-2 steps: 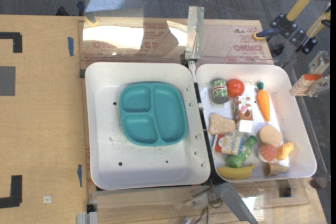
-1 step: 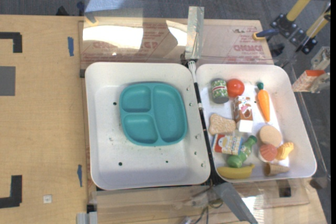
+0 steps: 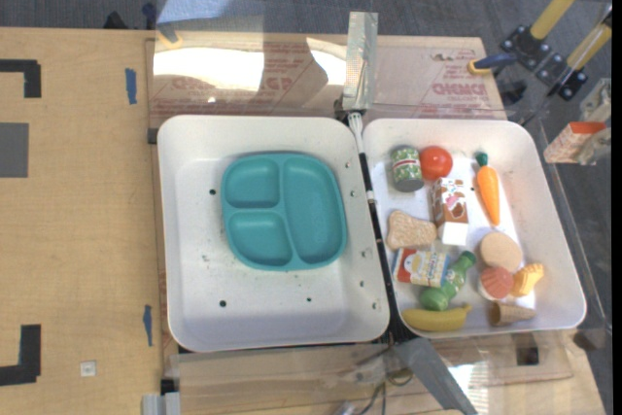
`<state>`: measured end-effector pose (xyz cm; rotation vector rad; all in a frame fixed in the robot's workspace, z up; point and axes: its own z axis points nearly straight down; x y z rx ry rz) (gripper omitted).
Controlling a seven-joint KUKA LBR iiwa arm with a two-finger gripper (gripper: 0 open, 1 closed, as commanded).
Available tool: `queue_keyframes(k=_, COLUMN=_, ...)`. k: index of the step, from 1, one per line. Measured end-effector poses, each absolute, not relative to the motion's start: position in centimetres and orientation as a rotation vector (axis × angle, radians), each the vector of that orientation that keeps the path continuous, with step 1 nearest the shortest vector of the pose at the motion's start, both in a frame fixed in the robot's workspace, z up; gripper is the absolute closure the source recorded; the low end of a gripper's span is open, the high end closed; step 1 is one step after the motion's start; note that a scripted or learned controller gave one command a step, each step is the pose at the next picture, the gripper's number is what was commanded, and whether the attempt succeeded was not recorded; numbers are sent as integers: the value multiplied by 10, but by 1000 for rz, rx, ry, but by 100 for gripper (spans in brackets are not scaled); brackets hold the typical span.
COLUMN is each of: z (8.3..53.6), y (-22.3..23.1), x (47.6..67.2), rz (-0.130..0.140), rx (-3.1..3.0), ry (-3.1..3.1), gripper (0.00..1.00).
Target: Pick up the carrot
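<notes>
1. Down at the near edge, a yellow banana point(image 3: 435, 318) lies along the front wall of the right bin point(image 3: 558, 226).
2. Just behind it, a green bottle point(image 3: 451, 278) leans against a red-and-white carton point(image 3: 425, 263), with a slice of bread point(image 3: 411, 230) beyond them.
3. And there's the carrot point(image 3: 488, 193): orange, green top pointing to the far side, lying lengthwise near the right bin's far right corner and untouched.
4. Beside the carrot, towards the middle, stands a brown-and-white box point(image 3: 449, 203); a red tomato point(image 3: 436, 160) and a green can point(image 3: 405, 167) sit at the far end.
5. Nearer than the carrot's tip, a pale round bun point(image 3: 501, 251) rests close to the right wall.
6. Over in the left bin point(image 3: 177, 238), a teal divided plate point(image 3: 286, 209) sits about in the middle.
7. Both bins rest side by side on the wooden tabletop point(image 3: 68, 209).
</notes>
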<state>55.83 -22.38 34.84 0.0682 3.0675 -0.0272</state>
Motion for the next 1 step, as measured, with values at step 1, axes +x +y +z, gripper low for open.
queue_keyframes(k=1, z=360, y=-224, x=560, rz=-30, rx=68, ry=3057, gripper=100)
